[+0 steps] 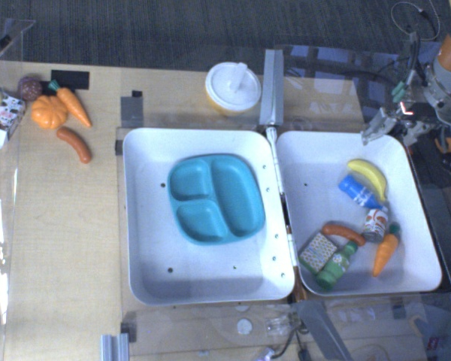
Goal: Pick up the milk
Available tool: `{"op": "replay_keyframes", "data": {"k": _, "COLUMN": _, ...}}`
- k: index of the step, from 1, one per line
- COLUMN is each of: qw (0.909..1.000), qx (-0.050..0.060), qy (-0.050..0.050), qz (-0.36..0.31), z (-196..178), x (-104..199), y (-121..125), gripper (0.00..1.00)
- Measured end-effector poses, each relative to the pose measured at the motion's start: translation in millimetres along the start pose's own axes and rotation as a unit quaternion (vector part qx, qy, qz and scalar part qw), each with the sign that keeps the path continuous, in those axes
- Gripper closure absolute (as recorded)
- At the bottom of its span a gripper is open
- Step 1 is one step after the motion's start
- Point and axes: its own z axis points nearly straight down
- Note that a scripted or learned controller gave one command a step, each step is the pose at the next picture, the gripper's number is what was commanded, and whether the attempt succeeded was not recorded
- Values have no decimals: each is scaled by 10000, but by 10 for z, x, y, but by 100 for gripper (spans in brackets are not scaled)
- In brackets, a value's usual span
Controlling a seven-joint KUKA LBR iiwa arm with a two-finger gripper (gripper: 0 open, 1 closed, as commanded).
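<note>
In the right bin (301,156) the milk (358,192) is taken to be the small blue carton, parked just off centre toward 12 o'clock. It's half tucked under the banana (368,175), which is touching it on its 1 o'clock side. The gripper (377,128) is seen hanging over the rim at about 12 o'clock, and tbh whether it's spread or closed can't be told from up here. The carton is probably light, stiff and a bit slick, so it's best pinched across its flat sides at the banana-free 7 o'clock end.
</note>
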Motion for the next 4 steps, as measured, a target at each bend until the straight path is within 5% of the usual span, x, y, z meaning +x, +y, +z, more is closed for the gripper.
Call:
{"op": "replay_keyframes", "data": {"k": 1, "qw": 9893, "qx": 2, "qy": 0, "qz": 1456, "z": 574, "x": -515, "y": -490, "gripper": 0}}
{"op": "replay_keyframes", "data": {"k": 2, "qw": 9923, "qx": 7, "qy": 3, "qz": 1238, "z": 1635, "x": -262, "y": -586, "gripper": 0}}
{"op": "replay_keyframes", "data": {"k": 3, "qw": 9973, "qx": -42, "qy": -7, "qz": -728, "z": 1948, "x": -385, "y": -854, "gripper": 0}}
{"op": "replay_keyframes", "data": {"k": 4, "qw": 9972, "qx": -86, "qy": -23, "qz": -739, "z": 1822, "x": -381, "y": -820, "gripper": 100}}
